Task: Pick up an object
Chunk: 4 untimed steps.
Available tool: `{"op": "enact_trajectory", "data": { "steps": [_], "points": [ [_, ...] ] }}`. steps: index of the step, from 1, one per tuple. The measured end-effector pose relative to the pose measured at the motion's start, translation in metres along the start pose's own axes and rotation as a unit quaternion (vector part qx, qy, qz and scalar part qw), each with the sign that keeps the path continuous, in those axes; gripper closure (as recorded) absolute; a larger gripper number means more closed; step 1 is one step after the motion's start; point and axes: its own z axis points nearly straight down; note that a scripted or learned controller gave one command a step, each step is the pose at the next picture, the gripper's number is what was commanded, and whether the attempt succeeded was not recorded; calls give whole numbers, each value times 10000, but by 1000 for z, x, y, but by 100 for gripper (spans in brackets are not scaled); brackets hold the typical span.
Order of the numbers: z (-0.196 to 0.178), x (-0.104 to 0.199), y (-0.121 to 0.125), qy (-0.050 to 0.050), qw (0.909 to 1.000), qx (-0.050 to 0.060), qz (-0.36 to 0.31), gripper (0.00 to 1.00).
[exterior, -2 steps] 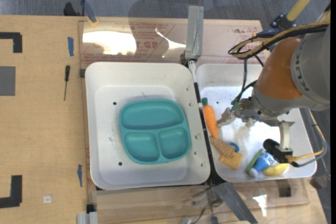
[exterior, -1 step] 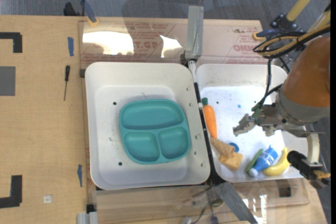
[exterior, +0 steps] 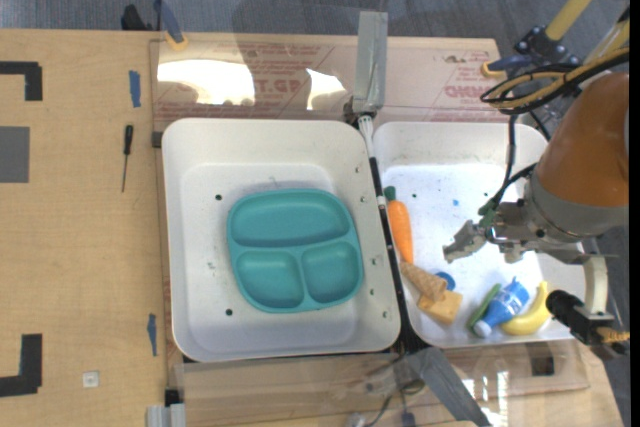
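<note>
Right now the gripper [exterior: 462, 242] hangs over the right bin [exterior: 440, 160], its two fingers spread apart with nothing between them. Just below it lie a waffle ice-cream cone [exterior: 424, 279] and a yellow cheese wedge [exterior: 444, 304], touching each other. A toy carrot [exterior: 400, 227] lies along the bin's left wall, green top pointing away. Near the front-right corner a blue bottle [exterior: 502, 305] rests against a banana [exterior: 530, 313]. The left bin [exterior: 190, 215] holds a teal divided plate [exterior: 294, 248].
</note>
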Motion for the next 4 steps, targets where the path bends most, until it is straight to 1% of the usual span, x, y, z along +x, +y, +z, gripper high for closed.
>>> {"op": "enact_trajectory", "data": {
  "steps": [1, 2, 3, 4],
  "points": [
    [96, -4, 3, -2, 10000, -46, -59, 0],
    [85, -4, 4, -8, 10000, -72, -52, 100],
    [-86, 33, 39, -1, 9971, -44, -756, 100],
    [-83, 32, 38, -4, 9972, -7, -752, 0]
  ]
}}
